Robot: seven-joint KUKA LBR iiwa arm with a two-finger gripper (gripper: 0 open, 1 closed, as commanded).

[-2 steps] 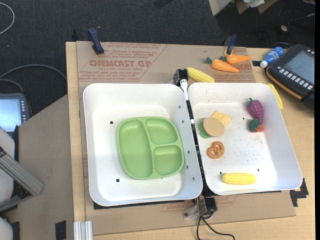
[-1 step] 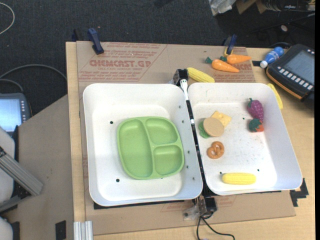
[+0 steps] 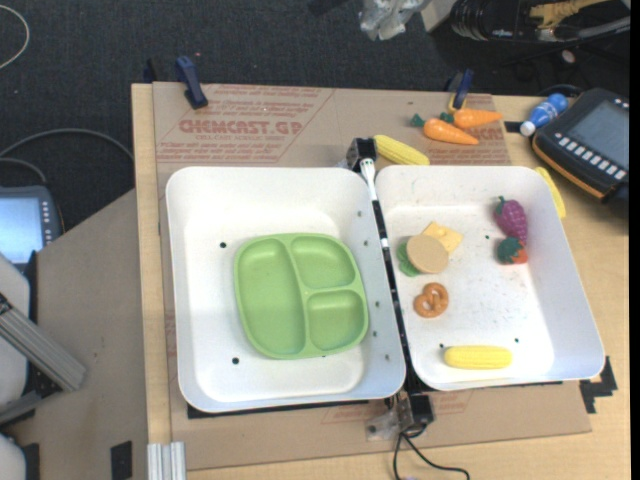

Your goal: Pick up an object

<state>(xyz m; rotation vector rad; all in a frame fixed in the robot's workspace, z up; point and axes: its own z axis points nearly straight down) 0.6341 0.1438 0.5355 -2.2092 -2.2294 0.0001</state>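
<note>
The right bin [image 3: 560, 308] holds several toy foods. A round sandwich with a cheese slice [image 3: 428, 251] lies near its left wall, and a brown pretzel [image 3: 432, 300] sits just below it. A yellow banana-like piece [image 3: 476, 357] rests near the front. At the back right lie purple grapes [image 3: 511, 218] and a small red and green fruit [image 3: 512, 252]. The left bin [image 3: 200, 218] holds a green divided plate [image 3: 300, 293]. My gripper [image 3: 388, 8] hangs at the top of the view, beyond the bench's far edge and well away from both bins, with nothing seen in it.
On the cardboard behind the bins lie a toy corn cob [image 3: 400, 151] and two carrots [image 3: 452, 130]. Blue clamps [image 3: 190, 80] grip the far edge. A blue-capped bottle [image 3: 545, 111] and a black pendant [image 3: 590, 148] sit at the right.
</note>
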